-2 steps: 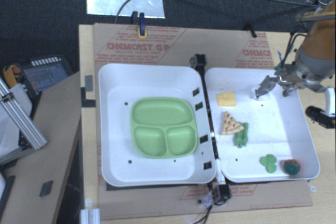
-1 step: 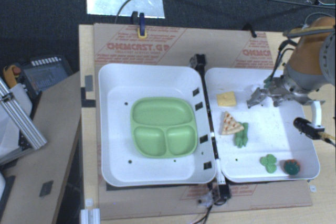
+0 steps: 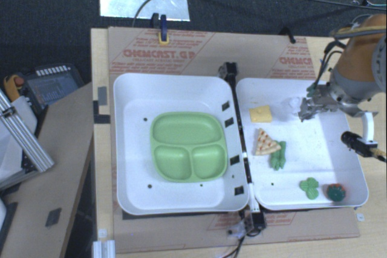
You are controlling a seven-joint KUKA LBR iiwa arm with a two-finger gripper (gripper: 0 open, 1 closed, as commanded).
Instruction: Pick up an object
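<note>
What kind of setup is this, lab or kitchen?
Most likely a robotics lab bench for pick tests: two white bins sit on a cardboard sheet, one holding a green divided plate, the other toy food like a pizza slice, with the gripper above it.

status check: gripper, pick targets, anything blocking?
Gripper low over right bin, upper area, nothing seen held. Yellow block, pizza slice, green pieces loose in bin. No obstruction seen.

1. Left of the gripper (image 3: 309, 110), a clear item (image 3: 292, 106) sits close, with cheese (image 3: 260, 113) beyond.
2. Below the jaws, bare bin floor (image 3: 314, 148) lies open.
3. Further down, pizza (image 3: 265, 143), beans (image 3: 277, 155), broccoli (image 3: 309, 187) and a berry (image 3: 335, 192) crowd the floor.
</note>
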